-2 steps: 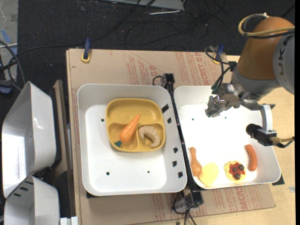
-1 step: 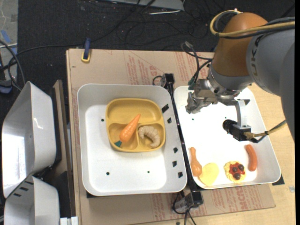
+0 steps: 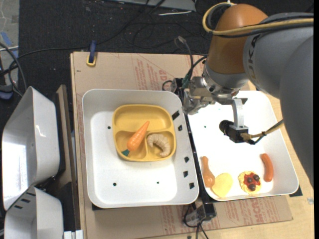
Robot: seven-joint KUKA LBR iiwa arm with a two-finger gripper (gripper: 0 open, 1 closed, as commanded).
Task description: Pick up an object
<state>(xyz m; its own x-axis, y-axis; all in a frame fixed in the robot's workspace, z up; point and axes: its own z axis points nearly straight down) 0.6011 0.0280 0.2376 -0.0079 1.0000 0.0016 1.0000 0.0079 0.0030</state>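
Carrot (image 3: pixel 138 136) lies in yellow tray (image 3: pixel 144 109) | fingers (image 3: pixel 195 103) at right bin (image 3: pixel 259 118) far-left corner | open or clenched: cannot tell

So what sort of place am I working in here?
Likely a robotics lab bench: white bins on a cardboard sheet, a toy carrot in a yellow plate, loose cables on the dark floor.

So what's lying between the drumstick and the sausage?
In the camera view, two toys: a yellow slice beside the drumstick, then a small tart beside the sausage.
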